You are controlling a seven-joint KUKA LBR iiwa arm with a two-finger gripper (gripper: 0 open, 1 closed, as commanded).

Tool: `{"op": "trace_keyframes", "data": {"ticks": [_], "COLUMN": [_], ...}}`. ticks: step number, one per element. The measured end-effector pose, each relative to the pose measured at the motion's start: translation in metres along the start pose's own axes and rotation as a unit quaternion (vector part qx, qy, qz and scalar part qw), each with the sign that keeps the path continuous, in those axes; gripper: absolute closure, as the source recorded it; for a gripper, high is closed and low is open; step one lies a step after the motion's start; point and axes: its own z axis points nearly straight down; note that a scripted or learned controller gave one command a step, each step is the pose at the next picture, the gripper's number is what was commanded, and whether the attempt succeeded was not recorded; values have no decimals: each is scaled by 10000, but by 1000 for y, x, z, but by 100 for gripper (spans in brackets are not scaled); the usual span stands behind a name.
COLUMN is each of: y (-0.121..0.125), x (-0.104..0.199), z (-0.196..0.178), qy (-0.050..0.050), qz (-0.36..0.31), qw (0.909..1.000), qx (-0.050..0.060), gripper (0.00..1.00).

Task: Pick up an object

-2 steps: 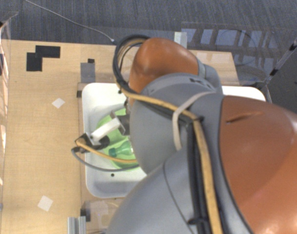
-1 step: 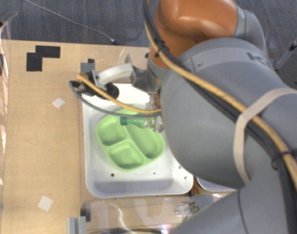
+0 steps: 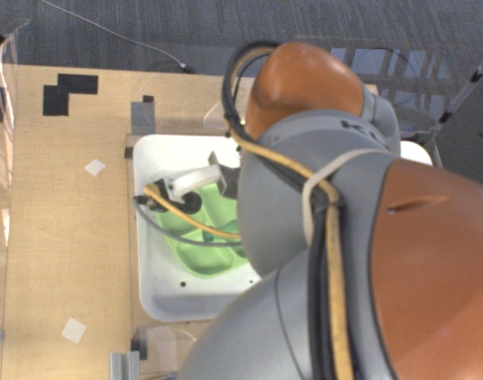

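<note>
Table [image 3: 59, 236]: pale wood, with black angular marks [image 3: 67, 93] near its far left corner and two small white squares [image 3: 94, 166] on the bare surface left of the bins.
Left bin [image 3: 146, 236]: shallow and white, it sat near the middle of the view, its right part covered by the arm.
Green object [image 3: 206, 248]: a light green moulded piece, dished in shape, lay on the floor of the left bin from the middle toward the right wall. Its right side was hidden under the arm.
Claw [image 3: 230, 184]: it reached into the left bin from the right, low over the far end of the green object. Whether it was apart, together, or touching the piece could not be told.
Arm [image 3: 368, 236]: grey, bulky, bent over the bins from the right and close to the camera, its orange band [image 3: 305, 85] uppermost, with a yellow cable running along it.
Right bin [image 3: 416, 153]: a white corner of it showed behind the arm.
</note>
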Motion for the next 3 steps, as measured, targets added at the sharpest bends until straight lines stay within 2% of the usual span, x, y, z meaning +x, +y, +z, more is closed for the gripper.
{"op": "trace_keyframes", "data": {"ticks": [1, 2, 3], "y": [-9, -36, -33], "x": [5, 10, 8], "z": [163, 7, 51], "qy": [60, 91, 26], "qz": [146, 149, 168], "qw": [9999, 9998, 9999], "qx": [42, 57, 15], "gripper": [100, 100, 100]}}
